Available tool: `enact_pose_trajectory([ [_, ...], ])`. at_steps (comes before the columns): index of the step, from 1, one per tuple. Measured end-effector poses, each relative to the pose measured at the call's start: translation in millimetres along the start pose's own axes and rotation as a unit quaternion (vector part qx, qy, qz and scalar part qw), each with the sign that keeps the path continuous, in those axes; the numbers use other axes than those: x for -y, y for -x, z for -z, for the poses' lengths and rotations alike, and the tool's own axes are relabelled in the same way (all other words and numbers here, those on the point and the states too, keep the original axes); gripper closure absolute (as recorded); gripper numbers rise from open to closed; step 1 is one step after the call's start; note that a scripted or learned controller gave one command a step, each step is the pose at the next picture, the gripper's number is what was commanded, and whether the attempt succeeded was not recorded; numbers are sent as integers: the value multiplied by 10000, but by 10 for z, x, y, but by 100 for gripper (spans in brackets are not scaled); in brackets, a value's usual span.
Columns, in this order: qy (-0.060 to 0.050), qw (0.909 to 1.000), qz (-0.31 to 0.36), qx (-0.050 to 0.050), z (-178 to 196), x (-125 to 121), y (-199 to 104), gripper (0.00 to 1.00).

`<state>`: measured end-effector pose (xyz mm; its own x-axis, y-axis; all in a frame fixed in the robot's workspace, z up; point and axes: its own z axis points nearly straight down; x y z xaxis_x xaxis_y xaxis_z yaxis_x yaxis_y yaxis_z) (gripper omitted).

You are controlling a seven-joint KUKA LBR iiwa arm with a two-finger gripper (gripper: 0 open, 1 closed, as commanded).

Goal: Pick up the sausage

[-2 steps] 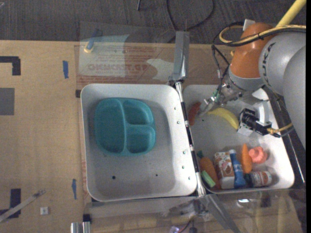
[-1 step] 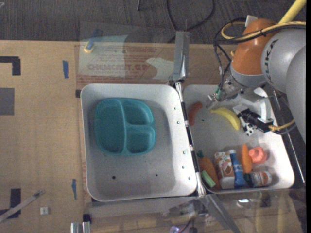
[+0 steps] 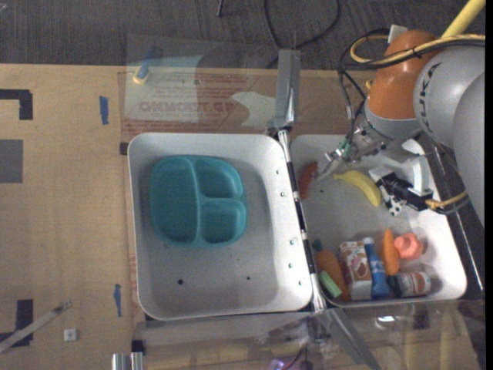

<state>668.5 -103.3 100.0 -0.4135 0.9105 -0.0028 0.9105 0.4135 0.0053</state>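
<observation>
Gripper (image 3: 339,160): jaws too blurred for you to tell whether parted or clenched, poised in the right bin (image 3: 451,284) at its far-left corner, just right of the sausage (image 3: 307,179) lying against the left wall; likely light, stiff, smooth plastic, so grip across its middle.

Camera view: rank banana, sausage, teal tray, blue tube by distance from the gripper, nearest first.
From the gripper:
1. Banana, just below it in the right bin.
2. Sausage, to its left, against that bin's left wall. Close to the banana's distance, so 1 and 2 are nearly a tie.
3. Blue tube, along the right bin's near edge.
4. Teal tray, in the left bin.
</observation>
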Motion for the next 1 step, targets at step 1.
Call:
enact_pose_trajectory([
  [1,-6,9980,-626,9,631,538,516,0],
])
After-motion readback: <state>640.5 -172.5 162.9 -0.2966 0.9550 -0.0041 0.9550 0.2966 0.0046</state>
